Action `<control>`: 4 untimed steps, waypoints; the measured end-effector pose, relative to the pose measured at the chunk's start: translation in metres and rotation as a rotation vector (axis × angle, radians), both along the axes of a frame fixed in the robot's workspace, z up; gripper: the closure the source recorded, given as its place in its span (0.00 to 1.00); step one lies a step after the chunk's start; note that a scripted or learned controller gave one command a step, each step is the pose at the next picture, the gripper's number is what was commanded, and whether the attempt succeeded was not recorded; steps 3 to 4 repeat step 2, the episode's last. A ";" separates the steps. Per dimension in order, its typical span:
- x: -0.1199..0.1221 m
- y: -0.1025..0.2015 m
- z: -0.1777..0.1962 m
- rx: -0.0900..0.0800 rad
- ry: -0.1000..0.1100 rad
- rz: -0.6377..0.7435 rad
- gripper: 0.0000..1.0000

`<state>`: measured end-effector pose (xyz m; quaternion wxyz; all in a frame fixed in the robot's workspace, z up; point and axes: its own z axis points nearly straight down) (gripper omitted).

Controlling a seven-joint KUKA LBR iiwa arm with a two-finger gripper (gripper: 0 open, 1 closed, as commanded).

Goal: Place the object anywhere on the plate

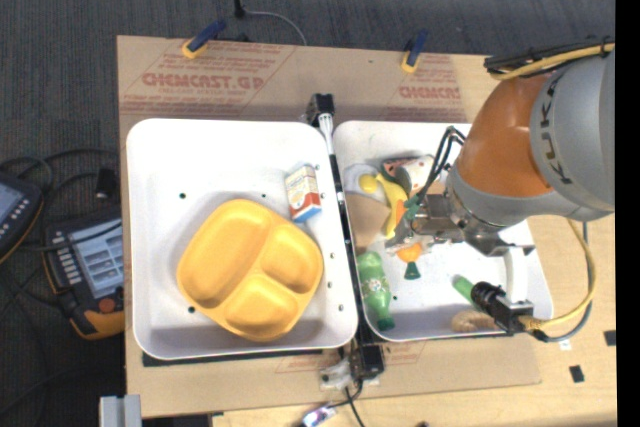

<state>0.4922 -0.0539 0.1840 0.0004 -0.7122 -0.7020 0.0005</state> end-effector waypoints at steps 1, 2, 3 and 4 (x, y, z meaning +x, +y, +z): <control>-0.009 0.074 0.051 0.000 0.000 -0.048 1.00; -0.009 0.073 0.051 -0.001 0.000 -0.048 0.00; -0.009 0.073 0.051 -0.001 0.000 -0.048 0.00; -0.009 0.073 0.051 -0.001 0.000 -0.048 0.00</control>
